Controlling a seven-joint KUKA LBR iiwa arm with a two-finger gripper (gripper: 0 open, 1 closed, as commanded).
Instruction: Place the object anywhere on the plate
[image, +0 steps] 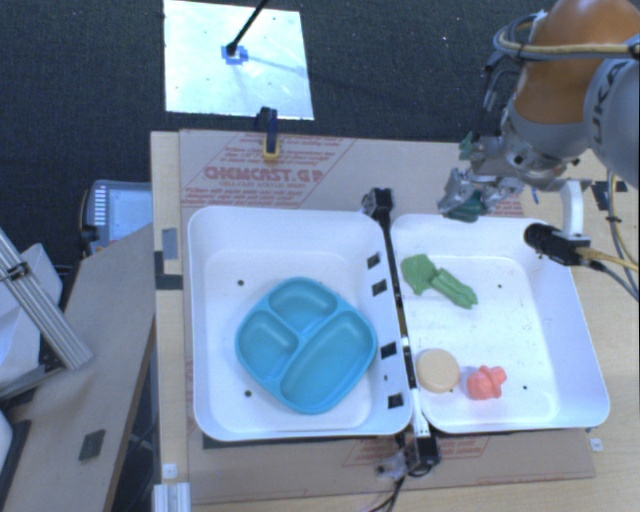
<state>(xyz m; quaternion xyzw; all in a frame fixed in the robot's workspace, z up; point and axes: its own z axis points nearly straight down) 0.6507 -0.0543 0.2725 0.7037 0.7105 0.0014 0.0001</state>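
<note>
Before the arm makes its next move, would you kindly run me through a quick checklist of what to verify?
1. Plate lies flat in the left bin: ok.
2. Plate compartments free of items: ok.
3. Gripper holds something: a dark green piece shows at its tip, but the grasp is unclear: cannot tell.
4. Gripper is over the plate: not ok, it is above the right bin's far edge.
5. Green toy, tan disc and pink toy lie in the right bin, off the path to the plate: ok.
</note>
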